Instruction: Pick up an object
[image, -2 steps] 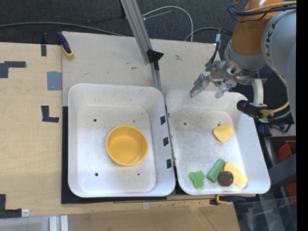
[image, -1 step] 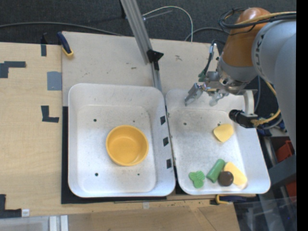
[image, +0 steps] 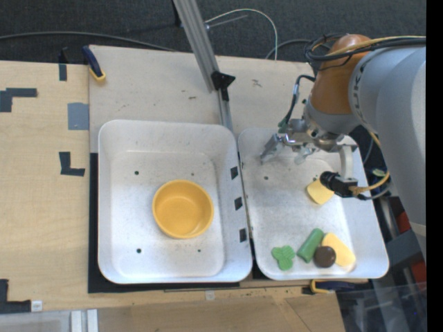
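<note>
My gripper (image: pixel 284 155) hangs over the far end of the right bin (image: pixel 271 198), open, with nothing between its fingers (image: pixel 267 151). A pale yellow wedge (image: pixel 320 192) lies just right of and nearer than it, by the bin's right wall. At the bin's near end sit a green leafy piece (image: pixel 282 256), a green cylinder (image: pixel 311 245), a brown ball (image: pixel 324 256) and a yellow piece (image: pixel 342 252), close together. A yellow bowl (image: pixel 183 208) rests upright in the left bin (image: pixel 119 159).
A slanted metal pole (image: pixel 198 39) comes down to the far edge between the bins. A blue-and-yellow clamp (image: pixel 94 63) grips the bench's far left corner. Cables (image: pixel 263 21) loop behind the arm.
</note>
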